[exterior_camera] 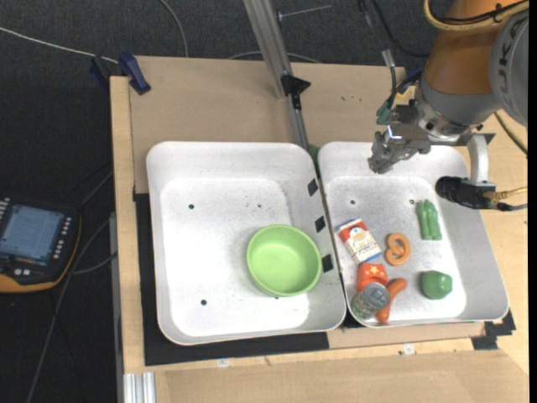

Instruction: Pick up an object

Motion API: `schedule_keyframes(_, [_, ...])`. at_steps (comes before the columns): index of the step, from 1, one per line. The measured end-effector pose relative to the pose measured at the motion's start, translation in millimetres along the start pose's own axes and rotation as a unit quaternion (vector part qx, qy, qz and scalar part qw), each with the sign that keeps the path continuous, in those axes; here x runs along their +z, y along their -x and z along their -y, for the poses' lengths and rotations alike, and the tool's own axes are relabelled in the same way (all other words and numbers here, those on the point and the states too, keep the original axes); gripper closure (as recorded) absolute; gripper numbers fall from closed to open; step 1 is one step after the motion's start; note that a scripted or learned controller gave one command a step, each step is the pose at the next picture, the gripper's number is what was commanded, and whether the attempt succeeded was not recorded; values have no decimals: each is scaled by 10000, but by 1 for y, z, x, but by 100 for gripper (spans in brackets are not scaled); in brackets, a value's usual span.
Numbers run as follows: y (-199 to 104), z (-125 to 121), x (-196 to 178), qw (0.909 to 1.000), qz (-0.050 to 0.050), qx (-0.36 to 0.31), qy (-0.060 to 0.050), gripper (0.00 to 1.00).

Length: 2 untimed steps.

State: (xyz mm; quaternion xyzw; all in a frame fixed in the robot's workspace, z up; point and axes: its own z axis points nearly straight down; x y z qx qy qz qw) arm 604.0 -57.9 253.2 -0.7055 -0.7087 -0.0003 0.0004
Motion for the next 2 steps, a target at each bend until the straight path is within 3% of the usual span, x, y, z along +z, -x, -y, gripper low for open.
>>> schedule_keyframes(2, [-107, 1, 11, 10000, -2, 0, -2, 100])
